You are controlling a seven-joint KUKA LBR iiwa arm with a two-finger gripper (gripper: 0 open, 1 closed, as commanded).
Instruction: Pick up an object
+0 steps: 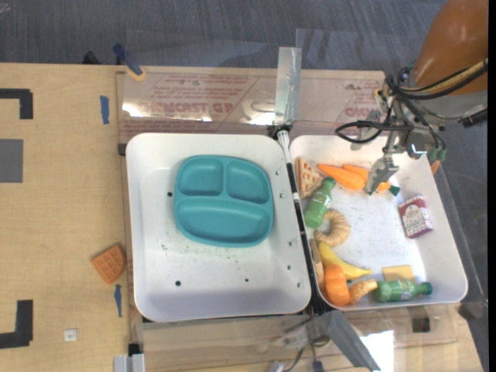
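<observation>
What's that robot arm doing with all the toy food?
The robot arm's gripper is reaching down into the right bin, right beside a toy carrot. It isn't holding anything yet. Other toy food lies in that bin too, like a banana and a green bottle. The left bin has a teal divided plate in it.

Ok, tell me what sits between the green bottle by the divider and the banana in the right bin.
In the camera view, a tan ring-shaped pastry lies between the green bottle and the banana, close to both.
</observation>
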